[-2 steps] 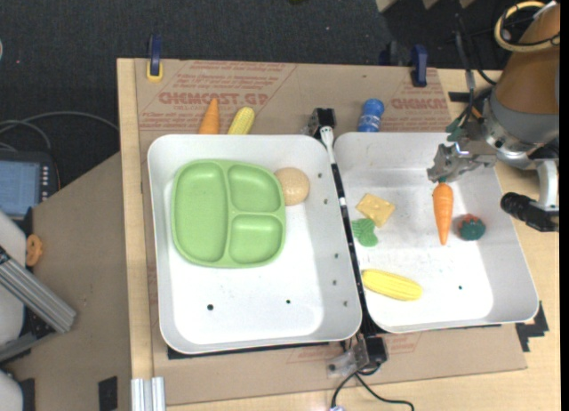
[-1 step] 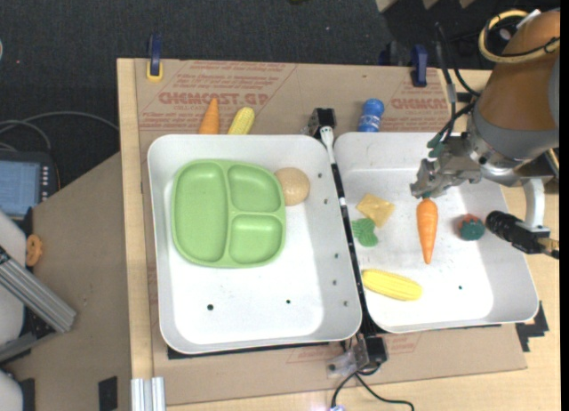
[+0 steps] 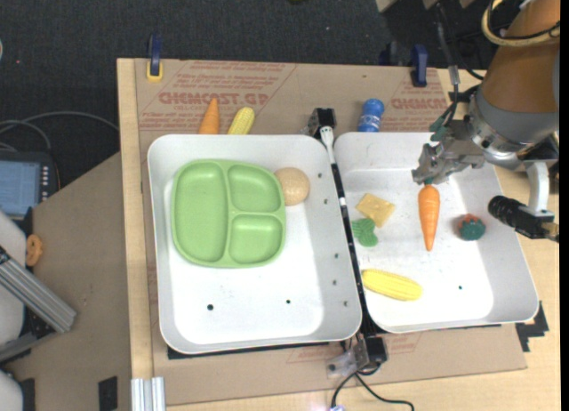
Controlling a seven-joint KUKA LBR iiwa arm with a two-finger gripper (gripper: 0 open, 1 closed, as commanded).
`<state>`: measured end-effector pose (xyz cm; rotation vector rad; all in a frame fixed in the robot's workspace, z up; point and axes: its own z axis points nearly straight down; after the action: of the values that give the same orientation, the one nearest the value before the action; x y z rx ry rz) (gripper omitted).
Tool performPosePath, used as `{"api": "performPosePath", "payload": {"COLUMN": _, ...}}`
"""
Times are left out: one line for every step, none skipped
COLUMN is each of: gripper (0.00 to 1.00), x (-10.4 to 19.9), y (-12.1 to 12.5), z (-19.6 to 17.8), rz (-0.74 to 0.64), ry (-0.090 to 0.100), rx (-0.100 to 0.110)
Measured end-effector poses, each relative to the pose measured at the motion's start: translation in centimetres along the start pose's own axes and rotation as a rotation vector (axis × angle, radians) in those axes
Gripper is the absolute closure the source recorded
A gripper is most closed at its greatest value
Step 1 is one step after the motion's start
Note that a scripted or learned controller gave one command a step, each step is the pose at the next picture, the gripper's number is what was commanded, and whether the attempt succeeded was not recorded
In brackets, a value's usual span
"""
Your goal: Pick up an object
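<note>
Right now your grey two-finger gripper (image 3: 433, 169) sits at the top end of the orange plastic carrot (image 3: 428, 213) in the right white bin (image 3: 498, 311); the carrot's long axis points toward you.

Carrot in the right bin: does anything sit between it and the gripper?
Nothing visible does. The gripper hangs right above the carrot's top end in the right bin. The cheese wedge and broccoli lie to the carrot's left, the strawberry-like piece to its right, all apart from it.

Orange carrot (image 3: 428, 213), green tray (image 3: 228, 213)
</note>
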<state>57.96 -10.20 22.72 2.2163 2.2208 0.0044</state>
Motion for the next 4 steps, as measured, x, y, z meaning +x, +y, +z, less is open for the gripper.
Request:
{"api": "performPosePath", "payload": {"gripper": 1.00, "x": 1.9, "y": -1.3, "z": -0.5, "rz": 0.000, "ry": 0.002, "rx": 0.007}}
{"api": "performPosePath", "payload": {"gripper": 0.00, "x": 1.8, "y": -1.3, "z": -0.4, "rz": 0.001, "ry": 0.002, "rx": 0.006}}
{"api": "performPosePath", "payload": {"gripper": 0.00, "x": -0.2, "y": -5.6, "z": 10.4, "rz": 0.006, "ry": 0.003, "rx": 0.019}}
{"api": "performPosePath", "payload": {"gripper": 0.00, "x": -1.1, "y": -6.7, "z": 14.5, "rz": 0.004, "ry": 0.003, "rx": 0.011}}
